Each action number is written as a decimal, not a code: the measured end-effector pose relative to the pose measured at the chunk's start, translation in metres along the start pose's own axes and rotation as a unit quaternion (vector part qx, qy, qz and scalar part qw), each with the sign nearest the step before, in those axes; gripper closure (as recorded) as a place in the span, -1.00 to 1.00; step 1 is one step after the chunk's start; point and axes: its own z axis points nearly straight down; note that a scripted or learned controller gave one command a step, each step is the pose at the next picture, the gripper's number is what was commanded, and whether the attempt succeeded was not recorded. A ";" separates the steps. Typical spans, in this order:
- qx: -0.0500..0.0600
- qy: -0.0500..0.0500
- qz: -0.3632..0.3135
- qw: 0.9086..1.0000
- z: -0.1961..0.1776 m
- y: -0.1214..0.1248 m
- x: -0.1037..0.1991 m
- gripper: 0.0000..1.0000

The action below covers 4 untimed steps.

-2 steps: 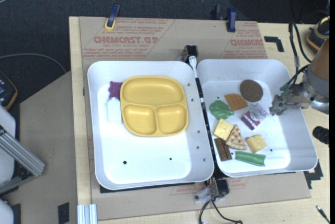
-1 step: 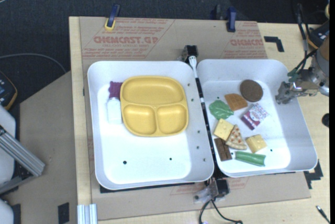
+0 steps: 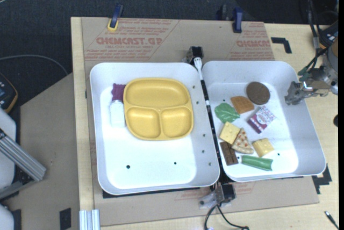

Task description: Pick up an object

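Camera view: the grey metal two-finger gripper (image 3: pixel 294 93) sits at the right rim of the right shallow white plastic bin (image 3: pixel 306 127), above the wall, well apart from the objects. Whether it is spread or closed I cannot tell; nothing visible is held.

Candidate objects lie clustered in the right bin's middle: a round brown disc like a toy cookie (image 3: pixel 258 92), an orange flat square piece (image 3: pixel 242 104), a green leaf-shaped piece (image 3: pixel 226 113), a small purple-and-white crinkled packet (image 3: pixel 261 118), a pale yellow cheese-like wedge (image 3: pixel 230 132), a pizza-slice-shaped piece (image 3: pixel 242 142), a yellow block (image 3: pixel 263 146), a dark brown bar (image 3: pixel 229 153) and a green pod-shaped piece (image 3: pixel 257 163).

Judgement: all look like light play food, probably stiff and smooth plastic, so slip is the main risk. The flat pieces offer little edge. The yellow block looks the best pick, chunky with parallel sides and some space around it; grasp across its short sides.

The left white bin (image 3: pixel 107 132) holds a yellow three-compartment plastic tray (image 3: pixel 158 108), with a white bottle (image 3: pixel 116 114) and purple item (image 3: pixel 118 91) just beside it.
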 end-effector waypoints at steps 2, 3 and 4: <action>-0.001 0.001 -0.003 1.000 -0.006 0.051 0.098 1.00; 0.000 0.001 0.000 1.000 -0.007 0.054 0.110 1.00; 0.000 0.000 0.000 1.000 -0.009 0.061 0.110 1.00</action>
